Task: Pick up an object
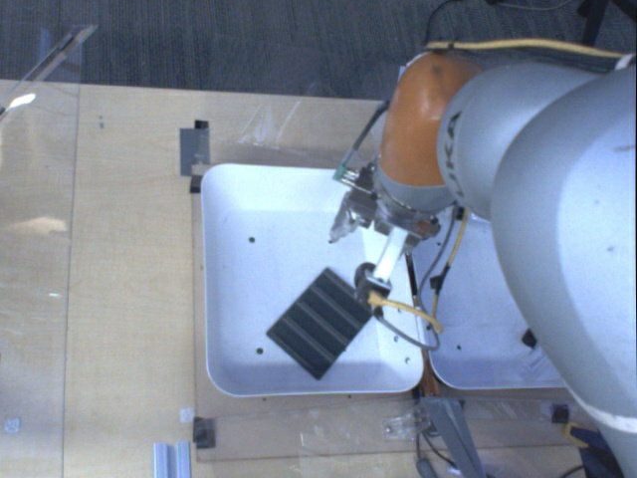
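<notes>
Camera view: we place the gripper (343, 225) over the left bin (229, 267); we cannot tell its opening, and we see nothing held. The black ribbed block (317, 325) lies nearby on the bin floor. We judge this the approach step: next, align over the block and descend.

The flat pale wooden bench (119, 297) at which I work bears two shallow white plastic bins side by side: the left bin (259, 202) in full view, the right bin (478, 361) touching its right rim. A dark grey bracket (196, 147) stands at the left bin's far left corner and a small black block (203, 431) at its near left corner. A clear glossy sheet (40, 187) covers the left part of the bench.
</notes>
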Available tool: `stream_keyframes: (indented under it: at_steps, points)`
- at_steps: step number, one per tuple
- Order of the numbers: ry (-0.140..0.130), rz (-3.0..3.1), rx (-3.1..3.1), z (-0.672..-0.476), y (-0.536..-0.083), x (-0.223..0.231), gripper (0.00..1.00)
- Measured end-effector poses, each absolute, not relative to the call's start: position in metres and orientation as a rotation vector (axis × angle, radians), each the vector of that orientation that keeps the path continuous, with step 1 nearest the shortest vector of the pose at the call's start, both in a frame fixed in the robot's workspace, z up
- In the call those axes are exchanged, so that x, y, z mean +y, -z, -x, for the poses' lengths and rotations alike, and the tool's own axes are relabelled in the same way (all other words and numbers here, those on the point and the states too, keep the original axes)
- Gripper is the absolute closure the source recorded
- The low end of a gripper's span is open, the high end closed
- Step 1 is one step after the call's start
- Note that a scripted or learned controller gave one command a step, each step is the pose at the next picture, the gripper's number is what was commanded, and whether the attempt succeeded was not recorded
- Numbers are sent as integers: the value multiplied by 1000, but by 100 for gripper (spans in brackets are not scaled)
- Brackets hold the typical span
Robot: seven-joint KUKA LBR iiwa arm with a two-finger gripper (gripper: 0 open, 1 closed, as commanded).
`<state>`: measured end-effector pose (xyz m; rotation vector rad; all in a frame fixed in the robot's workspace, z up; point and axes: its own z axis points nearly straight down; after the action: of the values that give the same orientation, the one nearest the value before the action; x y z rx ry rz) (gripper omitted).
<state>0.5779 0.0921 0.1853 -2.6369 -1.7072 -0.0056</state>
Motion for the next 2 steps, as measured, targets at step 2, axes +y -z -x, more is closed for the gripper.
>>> stream_keyframes:
  at_steps: [2]
  points:
    - [5,2549,-1835,-551,-138,129,0]
